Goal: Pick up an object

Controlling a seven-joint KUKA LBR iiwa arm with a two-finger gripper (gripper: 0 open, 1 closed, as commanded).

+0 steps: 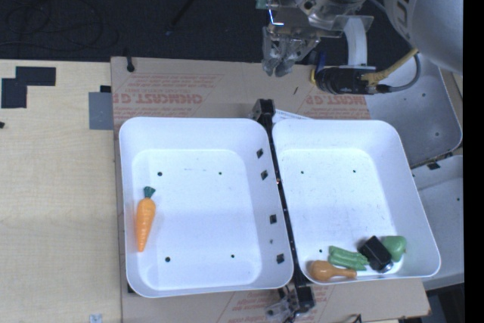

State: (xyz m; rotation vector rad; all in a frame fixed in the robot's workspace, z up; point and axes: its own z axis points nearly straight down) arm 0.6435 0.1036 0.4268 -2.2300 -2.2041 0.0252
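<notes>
An orange toy carrot (144, 218) with a green top lies near the left wall of the left bin (193, 134). In the front right corner of the right bin (340, 134) sit a small black block (375, 253), a green pea pod (348, 258), a green rounded piece (395, 245) and an orange-tan pear-shaped toy (330, 271), all close together. My gripper (281, 63) hangs high above the bench behind the bins, over the brown board, far from every object. Nothing shows between its fingers.
A black divider clip strip (274, 185) runs between the two bins. The brown cardboard sheet (189, 91) lies under and behind the bins. Pale wooden bench (53, 200) extends to the left.
</notes>
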